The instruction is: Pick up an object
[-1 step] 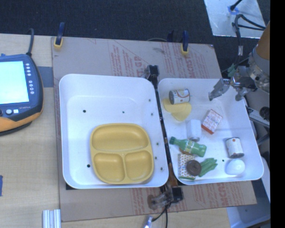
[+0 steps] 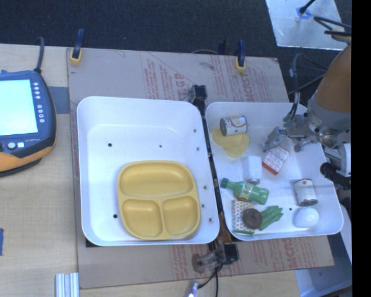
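So if you were checking progress here: nothing had been picked yet, as far as I could tell. The gripper (image 2: pixel 278 138) sat low in the upper middle of the right bin (image 2: pixel 334 228), reaching in from the right edge of the frame, and its tips were right at the top of the red-and-white packet (image 2: pixel 276 159). Whether the fingers were spread or clenched I honestly couldn't tell, too small and too dark there, so I wouldn't call it a grasp. I'd guess the packet was the target, but the whole lift was left to do.

The packet itself looked small and flat, red with white patches, lying tilted on the bin floor, middle right of the frame. Probably a bit slippery and thin to pinch.

Around it you had a can (image 2: pixel 234 125) at the bin's upper left with a yellow piece (image 2: pixel 232 145) just below it, a green bottle (image 2: pixel 247 192) lying on its side lower down, a second can (image 2: pixel 305 192) to the right, and a white ball (image 2: pixel 306 217) near the lower right corner. The left bin (image 2: pixel 99 122) held a yellow tray (image 2: pixel 159 198).
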You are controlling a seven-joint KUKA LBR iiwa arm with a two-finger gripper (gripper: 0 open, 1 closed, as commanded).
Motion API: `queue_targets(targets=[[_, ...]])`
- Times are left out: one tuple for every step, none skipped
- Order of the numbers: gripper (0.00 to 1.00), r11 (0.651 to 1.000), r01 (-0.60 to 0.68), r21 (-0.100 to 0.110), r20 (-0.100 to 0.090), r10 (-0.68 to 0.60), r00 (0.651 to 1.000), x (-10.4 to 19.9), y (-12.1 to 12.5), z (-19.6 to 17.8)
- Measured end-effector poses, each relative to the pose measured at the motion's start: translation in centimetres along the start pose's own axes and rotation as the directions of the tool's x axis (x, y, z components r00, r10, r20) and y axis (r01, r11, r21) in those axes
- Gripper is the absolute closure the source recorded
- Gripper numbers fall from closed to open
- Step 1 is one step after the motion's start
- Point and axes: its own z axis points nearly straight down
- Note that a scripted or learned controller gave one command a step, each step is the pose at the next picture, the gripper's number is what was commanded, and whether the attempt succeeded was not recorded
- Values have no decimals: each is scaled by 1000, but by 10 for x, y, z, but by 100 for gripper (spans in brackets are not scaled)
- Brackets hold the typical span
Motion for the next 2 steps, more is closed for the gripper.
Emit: queue_targets(targets=[[0,1000,0,-17,8,0,1000,22,-24,23],[100,1000,2,-16,8,-2,1000,21,-23,12]])
